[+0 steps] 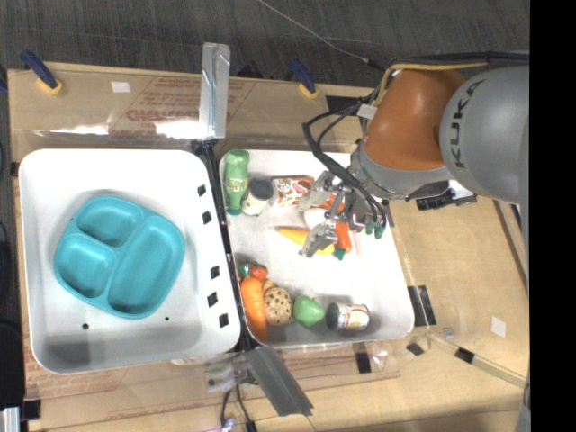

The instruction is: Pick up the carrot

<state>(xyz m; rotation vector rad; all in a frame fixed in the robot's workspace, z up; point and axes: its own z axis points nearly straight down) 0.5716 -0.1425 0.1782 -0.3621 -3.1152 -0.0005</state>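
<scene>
carrot point(342, 236), small, orange with a green end. camera view: just right of the gripper point(326, 238), perhaps touching it. gripper set low, presumably for the grasp; jaw state impossible to tell, hold unconfirmed. yellow wedge point(292, 235) just left of the gripper.

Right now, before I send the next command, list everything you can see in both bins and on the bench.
Left bin: 1, white, left half of bench.
Divided plate: 1, teal, inside left bin.
Right bin: 1, white, beside left bin.
Green bottle: 1, green, right bin's top left corner.
Small carrot: 1, orange with green tip, mid right bin, at the gripper.
Yellow wedge: 1, yellow, left of small carrot.
Large carrot: 1, orange, bottom left of right bin.
Cookie: 1, tan, speckled, beside large carrot.
Green piece: 1, green, right of cookie.
Small can: 1, bottom edge.
Gripper: 1, over small carrot.
Arm: 1, grey and orange, from right.
</scene>
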